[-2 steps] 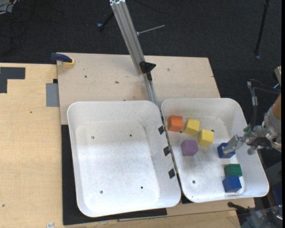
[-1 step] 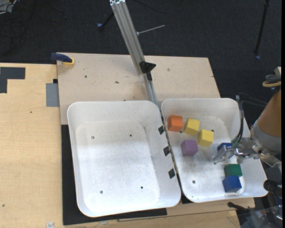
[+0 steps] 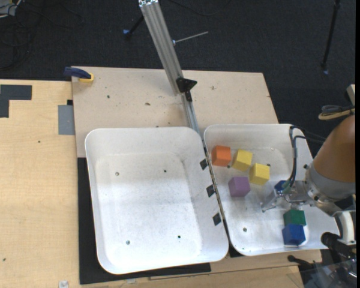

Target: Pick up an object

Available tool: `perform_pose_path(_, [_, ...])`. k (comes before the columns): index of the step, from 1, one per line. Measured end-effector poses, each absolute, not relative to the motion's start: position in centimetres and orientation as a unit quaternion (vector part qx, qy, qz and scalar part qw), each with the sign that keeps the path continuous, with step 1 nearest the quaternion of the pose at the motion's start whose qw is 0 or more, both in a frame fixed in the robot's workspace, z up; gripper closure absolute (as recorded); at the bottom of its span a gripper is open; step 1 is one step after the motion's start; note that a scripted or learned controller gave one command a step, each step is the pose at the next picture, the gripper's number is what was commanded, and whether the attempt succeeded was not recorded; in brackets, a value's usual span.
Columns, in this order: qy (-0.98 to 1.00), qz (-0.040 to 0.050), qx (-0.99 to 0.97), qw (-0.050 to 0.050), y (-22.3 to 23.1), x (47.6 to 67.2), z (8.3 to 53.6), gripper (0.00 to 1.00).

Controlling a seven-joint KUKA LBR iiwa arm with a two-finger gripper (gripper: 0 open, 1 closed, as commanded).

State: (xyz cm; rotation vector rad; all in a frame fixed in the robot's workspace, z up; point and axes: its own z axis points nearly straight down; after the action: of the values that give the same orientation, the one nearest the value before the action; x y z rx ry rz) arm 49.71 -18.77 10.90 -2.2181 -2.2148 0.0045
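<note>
A: Camera view. Right bin (image 3: 252, 131) contents?
B: Orange block (image 3: 221, 155), two yellow blocks (image 3: 243, 159) (image 3: 260, 173), purple block (image 3: 239, 186) clustered mid-bin. Green block (image 3: 294, 216) touching blue block (image 3: 293, 234), near right corner.
A: Gripper (image 3: 275, 201)?
B: Low in the right bin, between purple and green. Open or closed, cannot tell. Nothing visibly held.
</note>
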Motion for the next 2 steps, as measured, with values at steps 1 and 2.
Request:
perform_pose_path(1, [-0.704,0.0008,-0.71,0.002,-18.9,49.7,12.1,1.0])
perform_pose_path(2, [-0.704,-0.0005,-0.71,-0.001,-19.0,48.8,17.6,1.0])
